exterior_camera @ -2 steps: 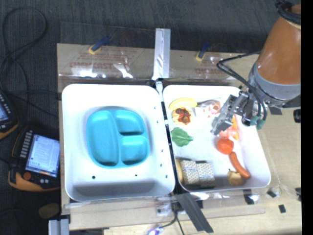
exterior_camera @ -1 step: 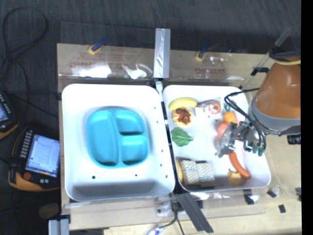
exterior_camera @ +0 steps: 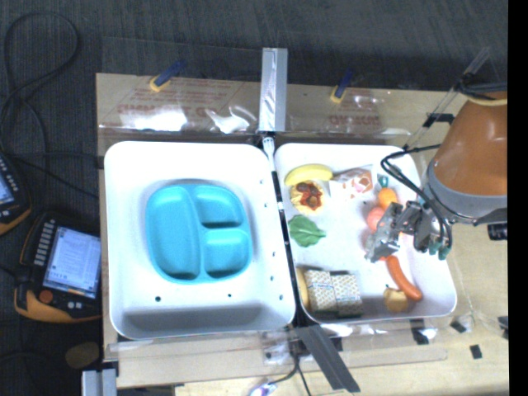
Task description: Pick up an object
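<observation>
Gripper (exterior_camera: 381,246) low in right bin (exterior_camera: 330,225), can't tell its state or any hold; sausage (exterior_camera: 403,276) just beside, tomato (exterior_camera: 375,217) behind it, so still approach: needs settling on one, then closing.

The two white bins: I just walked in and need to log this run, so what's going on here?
A grey arm with an orange band reaches from the right into the right white bin, its two-finger gripper low among toy foods: a yellow banana, a green leaf, an orange sausage-shaped piece and a waffle-like block. Whether it has anything in its grip cannot be told. The left white bin holds a blue divided plastic tray, untouched.
</observation>
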Robot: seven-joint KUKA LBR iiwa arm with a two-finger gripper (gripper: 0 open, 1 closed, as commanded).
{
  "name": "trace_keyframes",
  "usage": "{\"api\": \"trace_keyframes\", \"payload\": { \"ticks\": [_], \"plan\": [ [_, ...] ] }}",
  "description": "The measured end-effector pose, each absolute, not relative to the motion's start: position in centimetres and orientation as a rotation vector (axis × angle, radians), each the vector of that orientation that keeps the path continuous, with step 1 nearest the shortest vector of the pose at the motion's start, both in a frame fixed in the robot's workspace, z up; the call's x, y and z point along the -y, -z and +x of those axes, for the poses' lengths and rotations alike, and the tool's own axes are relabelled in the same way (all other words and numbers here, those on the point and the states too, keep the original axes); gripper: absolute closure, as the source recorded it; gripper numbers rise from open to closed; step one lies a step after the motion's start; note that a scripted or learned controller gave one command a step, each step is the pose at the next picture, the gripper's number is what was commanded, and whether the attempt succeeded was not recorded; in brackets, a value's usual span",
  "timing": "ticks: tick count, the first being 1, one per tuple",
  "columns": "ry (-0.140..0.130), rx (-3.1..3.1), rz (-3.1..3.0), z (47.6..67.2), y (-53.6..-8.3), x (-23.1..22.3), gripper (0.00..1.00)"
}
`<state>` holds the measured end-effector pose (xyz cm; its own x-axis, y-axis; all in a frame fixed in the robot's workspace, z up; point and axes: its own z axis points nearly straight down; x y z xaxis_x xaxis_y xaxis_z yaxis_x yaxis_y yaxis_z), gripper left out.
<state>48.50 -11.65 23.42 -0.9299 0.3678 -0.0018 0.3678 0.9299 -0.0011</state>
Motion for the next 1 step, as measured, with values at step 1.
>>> {"api": "trace_keyframes", "payload": {
  "ticks": [1],
  "plan": [
    [0.0,-3.048,0.77,48.37,-14.95,9.61,1.0]
  ]
}}
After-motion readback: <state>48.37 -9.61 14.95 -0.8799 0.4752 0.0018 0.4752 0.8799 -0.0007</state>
